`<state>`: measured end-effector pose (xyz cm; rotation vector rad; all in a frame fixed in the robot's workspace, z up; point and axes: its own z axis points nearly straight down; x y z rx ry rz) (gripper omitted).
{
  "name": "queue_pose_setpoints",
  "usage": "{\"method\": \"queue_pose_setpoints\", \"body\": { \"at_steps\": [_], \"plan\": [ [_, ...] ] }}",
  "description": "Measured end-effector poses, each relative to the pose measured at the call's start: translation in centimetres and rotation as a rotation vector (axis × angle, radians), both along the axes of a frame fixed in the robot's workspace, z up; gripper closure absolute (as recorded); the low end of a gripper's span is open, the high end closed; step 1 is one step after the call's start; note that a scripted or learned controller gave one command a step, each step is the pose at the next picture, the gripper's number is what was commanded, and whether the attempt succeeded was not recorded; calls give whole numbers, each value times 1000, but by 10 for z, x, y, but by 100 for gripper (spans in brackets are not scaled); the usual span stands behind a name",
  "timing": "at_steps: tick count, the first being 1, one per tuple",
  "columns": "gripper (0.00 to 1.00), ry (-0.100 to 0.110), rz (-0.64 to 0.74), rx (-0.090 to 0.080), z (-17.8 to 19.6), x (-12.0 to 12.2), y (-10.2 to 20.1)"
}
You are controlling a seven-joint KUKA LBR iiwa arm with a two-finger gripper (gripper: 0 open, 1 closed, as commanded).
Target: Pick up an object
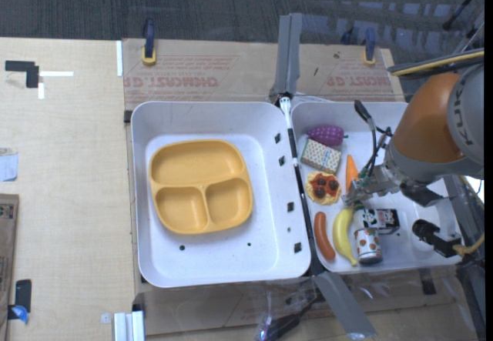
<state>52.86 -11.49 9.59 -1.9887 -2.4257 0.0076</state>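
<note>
On the bench, the left bin (146, 201) holds a yellow tray (200, 185); right bin (308, 112) holds food; claw (362, 192) state unclear.

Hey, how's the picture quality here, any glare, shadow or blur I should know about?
Camera view: lighting is even and soft, with no harsh glare on the white bins; the yellow divided plate is sharp with faint shading in its compartments; the arm casts a mild shadow over the right bin; the gripper area looks slightly soft and cluttered.

A divided tray (202, 195) lies in the left bin (146, 201); food items cluster along the right bin's (431, 255) left side.
</note>
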Motion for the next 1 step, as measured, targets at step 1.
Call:
{"method": "queue_pose_setpoints", "body": {
  "at_steps": [1],
  "plan": [
    [100,-3,-21,-1,93,44,30]
  ]
}}
